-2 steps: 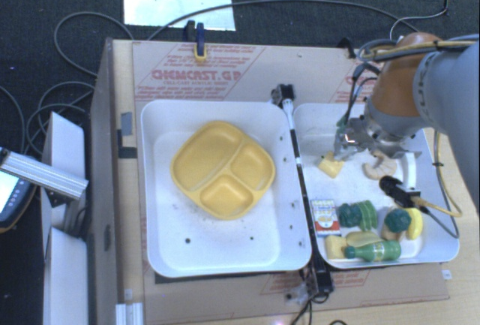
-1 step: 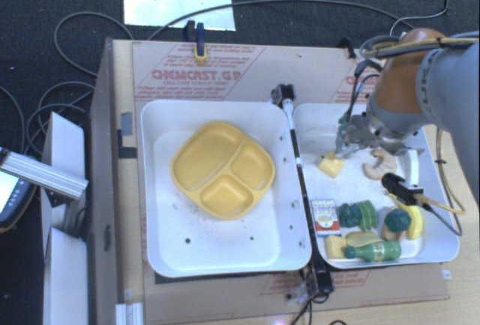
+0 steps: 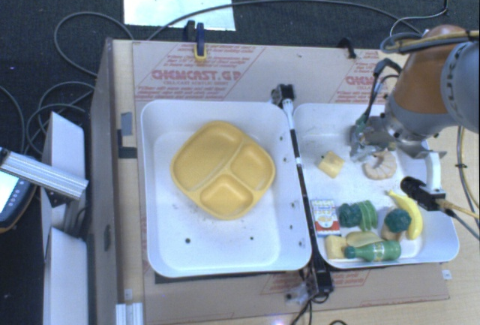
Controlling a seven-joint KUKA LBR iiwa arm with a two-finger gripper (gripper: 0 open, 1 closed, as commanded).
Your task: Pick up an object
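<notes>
Camera view: banana [image 3: 407, 209] lengthwise upper-left to lower-right.

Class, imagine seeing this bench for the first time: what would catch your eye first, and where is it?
A big yellow divided plate lies in the left bin. The right bin holds a cluster of small toy foods along its near edge, with the gripper poised above its middle.

Single fixed overhead view, slanting down on both bins [image 3: 225, 260]
</notes>
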